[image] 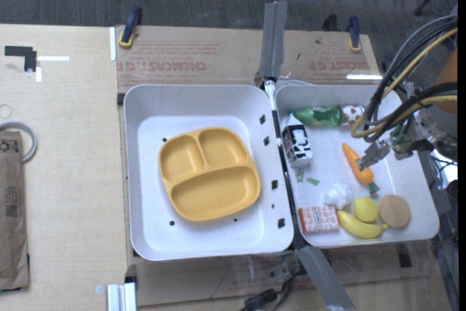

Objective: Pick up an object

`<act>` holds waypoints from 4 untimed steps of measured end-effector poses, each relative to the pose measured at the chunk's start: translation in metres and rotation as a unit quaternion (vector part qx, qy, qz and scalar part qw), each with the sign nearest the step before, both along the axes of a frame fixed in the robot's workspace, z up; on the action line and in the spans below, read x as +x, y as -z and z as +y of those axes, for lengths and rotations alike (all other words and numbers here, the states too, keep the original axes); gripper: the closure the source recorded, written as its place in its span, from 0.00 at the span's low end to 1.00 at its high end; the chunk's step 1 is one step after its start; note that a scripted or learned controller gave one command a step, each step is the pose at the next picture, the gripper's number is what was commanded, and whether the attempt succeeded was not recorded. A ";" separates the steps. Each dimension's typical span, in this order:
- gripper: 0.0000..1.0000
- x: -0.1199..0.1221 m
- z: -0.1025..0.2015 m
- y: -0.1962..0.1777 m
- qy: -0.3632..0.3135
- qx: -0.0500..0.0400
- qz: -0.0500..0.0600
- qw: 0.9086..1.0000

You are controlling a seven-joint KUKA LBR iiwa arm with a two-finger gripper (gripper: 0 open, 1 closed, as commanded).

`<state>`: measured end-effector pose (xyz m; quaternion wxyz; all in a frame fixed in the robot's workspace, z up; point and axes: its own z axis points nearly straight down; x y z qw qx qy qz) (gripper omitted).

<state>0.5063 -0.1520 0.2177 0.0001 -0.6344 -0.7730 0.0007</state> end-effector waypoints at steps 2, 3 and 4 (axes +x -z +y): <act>0.00 -0.029 0.004 0.116 -0.036 0.001 0.000 0.999; 1.00 -0.029 0.003 0.108 -0.034 0.000 0.000 0.999; 1.00 0.031 0.037 0.104 0.055 0.000 0.000 0.998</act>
